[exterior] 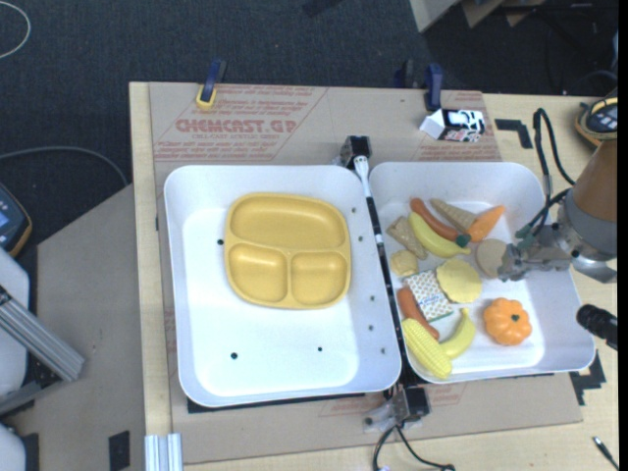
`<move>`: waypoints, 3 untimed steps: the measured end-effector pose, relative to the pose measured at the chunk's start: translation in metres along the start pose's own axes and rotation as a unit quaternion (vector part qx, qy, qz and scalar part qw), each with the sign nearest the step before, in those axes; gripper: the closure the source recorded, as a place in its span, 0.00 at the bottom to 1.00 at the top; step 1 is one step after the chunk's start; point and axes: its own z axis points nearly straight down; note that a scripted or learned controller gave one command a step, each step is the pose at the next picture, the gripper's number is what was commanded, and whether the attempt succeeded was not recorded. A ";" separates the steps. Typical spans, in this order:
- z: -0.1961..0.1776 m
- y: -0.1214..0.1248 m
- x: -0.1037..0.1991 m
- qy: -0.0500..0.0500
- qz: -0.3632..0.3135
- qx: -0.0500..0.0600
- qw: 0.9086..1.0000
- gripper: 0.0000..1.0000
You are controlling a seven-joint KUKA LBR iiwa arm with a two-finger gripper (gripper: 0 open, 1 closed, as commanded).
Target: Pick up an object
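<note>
Red lettering is printed on the brown board (294, 116) that lies under the two bins, above the left white bin (186, 263). The large line is read as "CHEMCAST G.P", slanted slightly across the board. Smaller red lines are printed above and below it, but they are too fine to be made out. More faint red print is seen on the same board above the right bin, also illegible. A small black-and-white tag (453, 124) is set near the board's upper edge; nothing can be read on it.
</note>
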 end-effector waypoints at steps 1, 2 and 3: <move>-0.050 0.011 0.004 0.000 -0.001 -0.001 1.000 1.00; -0.081 0.012 0.003 0.000 -0.001 -0.001 1.000 1.00; -0.082 0.028 0.044 0.001 -0.002 0.001 1.000 1.00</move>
